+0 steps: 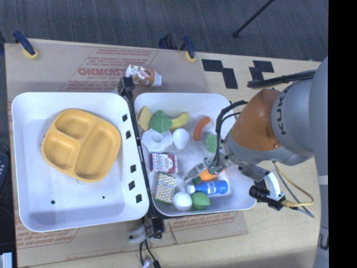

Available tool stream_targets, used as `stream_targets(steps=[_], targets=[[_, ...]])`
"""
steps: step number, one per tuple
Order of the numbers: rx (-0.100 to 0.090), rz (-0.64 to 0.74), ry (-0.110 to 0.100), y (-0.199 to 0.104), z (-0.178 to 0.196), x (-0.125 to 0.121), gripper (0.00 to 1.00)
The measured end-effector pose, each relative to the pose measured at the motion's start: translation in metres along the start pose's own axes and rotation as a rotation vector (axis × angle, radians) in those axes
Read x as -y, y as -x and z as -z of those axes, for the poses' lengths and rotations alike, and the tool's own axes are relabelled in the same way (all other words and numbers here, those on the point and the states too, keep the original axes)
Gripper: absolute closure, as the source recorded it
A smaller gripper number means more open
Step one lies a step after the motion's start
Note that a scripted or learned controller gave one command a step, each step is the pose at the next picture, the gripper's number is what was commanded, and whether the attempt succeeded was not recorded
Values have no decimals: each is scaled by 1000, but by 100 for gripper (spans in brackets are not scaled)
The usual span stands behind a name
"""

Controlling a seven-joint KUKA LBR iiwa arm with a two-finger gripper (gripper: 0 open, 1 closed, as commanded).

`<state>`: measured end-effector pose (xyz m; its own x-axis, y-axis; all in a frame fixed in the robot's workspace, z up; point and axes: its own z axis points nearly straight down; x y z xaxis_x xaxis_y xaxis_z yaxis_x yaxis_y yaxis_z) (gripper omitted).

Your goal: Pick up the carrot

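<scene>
The carrot (208, 176), a short orange piece, lies in the front right part of the right bin (223, 102), just above a blue bottle (216, 187). My gripper (203, 171) is down low in that bin, right at the carrot, with its grey tip touching or covering the carrot's upper edge. The orange wrist band and grey arm hang over the bin's right rim and hide the bin floor beneath them. A second orange-red curved item (201, 127) lies farther back in the same bin, apart from the gripper.
The right bin is crowded: banana (181, 119), green leafy item (160, 120), white egg (180, 138), small carton (164, 162), checkered box (165, 187), another egg (182, 201), green ball (201, 200). A yellow divided plate (81, 144) sits in the left bin (22, 166).
</scene>
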<state>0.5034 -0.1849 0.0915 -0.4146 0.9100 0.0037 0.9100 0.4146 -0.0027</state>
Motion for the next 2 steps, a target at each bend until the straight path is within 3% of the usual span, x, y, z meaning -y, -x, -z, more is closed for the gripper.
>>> stream_targets(steps=[1, 2], targets=[[2, 444, 0, -30, 0, 16, 0], [1, 448, 0, -30, 10, 15, 100]])
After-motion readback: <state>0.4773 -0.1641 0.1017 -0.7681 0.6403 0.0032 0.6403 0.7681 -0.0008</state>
